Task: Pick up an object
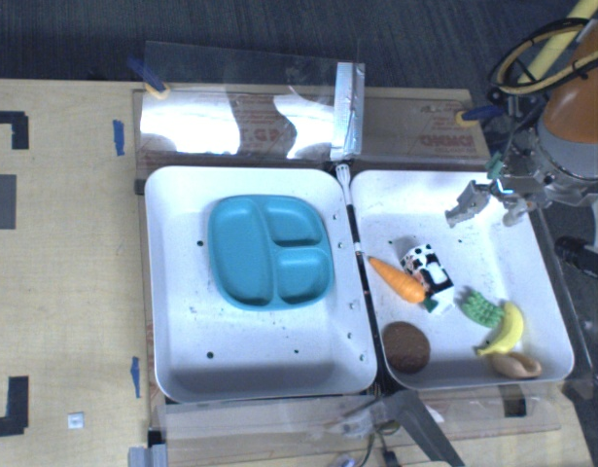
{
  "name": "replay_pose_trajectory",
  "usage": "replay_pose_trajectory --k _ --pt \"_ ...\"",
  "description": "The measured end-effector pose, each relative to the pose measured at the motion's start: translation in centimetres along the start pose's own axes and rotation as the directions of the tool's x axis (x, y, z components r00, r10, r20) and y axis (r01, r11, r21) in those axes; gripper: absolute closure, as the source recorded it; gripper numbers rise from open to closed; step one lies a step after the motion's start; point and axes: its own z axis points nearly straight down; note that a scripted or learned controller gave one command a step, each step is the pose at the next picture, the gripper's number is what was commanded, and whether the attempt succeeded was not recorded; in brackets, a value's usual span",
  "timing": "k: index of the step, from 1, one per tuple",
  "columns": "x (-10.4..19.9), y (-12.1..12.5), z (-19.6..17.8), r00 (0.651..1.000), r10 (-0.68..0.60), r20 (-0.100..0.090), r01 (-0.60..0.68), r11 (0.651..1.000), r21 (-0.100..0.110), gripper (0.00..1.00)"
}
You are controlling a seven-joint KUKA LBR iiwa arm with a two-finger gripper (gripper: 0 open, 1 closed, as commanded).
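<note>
Wooden surface (65, 261), two white bins borne. Left bin (172, 358): blue tray (271, 251) centred. Right bin (542, 290): carrot (398, 279), banana (507, 330) toward near edge. End effector (491, 202) seen spread open, nothing gripped, above far edge. Pick judged not yet begun.

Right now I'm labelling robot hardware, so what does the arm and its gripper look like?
The arm is grey with an orange band above the wrist. Yellow and black cables loop beside it. The gripper has two pale grey metal fingers.
</note>
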Motion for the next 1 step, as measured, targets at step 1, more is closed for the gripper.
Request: replay_pose_trajectory --k 1 --pt "3.78 0.24 14.88 0.994 0.107 0.001 -0.107 0.994 -0.003 0.0"
